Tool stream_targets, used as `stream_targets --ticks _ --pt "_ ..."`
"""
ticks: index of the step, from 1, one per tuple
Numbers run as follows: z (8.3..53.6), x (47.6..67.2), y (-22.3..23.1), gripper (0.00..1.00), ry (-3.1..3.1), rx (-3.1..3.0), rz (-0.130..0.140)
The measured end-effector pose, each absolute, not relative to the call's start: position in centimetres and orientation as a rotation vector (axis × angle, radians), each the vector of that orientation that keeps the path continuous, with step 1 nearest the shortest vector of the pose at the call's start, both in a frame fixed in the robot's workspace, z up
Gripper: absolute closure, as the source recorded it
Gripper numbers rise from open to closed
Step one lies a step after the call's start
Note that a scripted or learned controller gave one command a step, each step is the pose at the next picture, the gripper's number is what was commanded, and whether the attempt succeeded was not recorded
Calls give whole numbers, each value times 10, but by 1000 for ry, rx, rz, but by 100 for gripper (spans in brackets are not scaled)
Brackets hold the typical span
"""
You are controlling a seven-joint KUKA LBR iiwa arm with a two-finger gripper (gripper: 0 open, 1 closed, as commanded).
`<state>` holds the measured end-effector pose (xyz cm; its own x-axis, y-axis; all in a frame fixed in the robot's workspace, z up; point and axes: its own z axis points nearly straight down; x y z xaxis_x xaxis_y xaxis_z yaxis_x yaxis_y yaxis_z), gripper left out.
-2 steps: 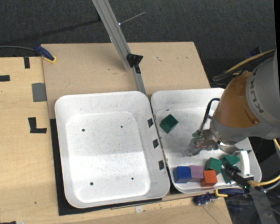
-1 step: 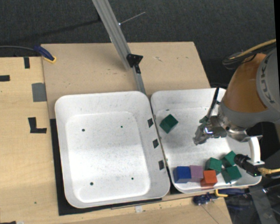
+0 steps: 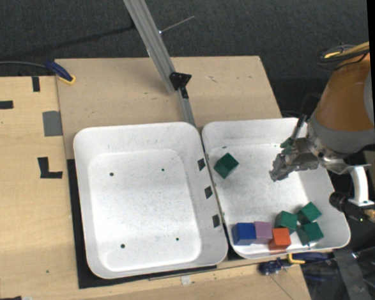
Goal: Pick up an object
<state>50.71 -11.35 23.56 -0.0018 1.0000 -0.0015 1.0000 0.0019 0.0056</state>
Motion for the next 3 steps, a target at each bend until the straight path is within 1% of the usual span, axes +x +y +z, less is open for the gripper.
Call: stream_targets --ticks 1,2,3 --pt "277 508 -113 100 2221 2217 3" --pt "273 523 -56 100 2230 2215 -1" --pt "273 530 -4 100 2230 2215 0"
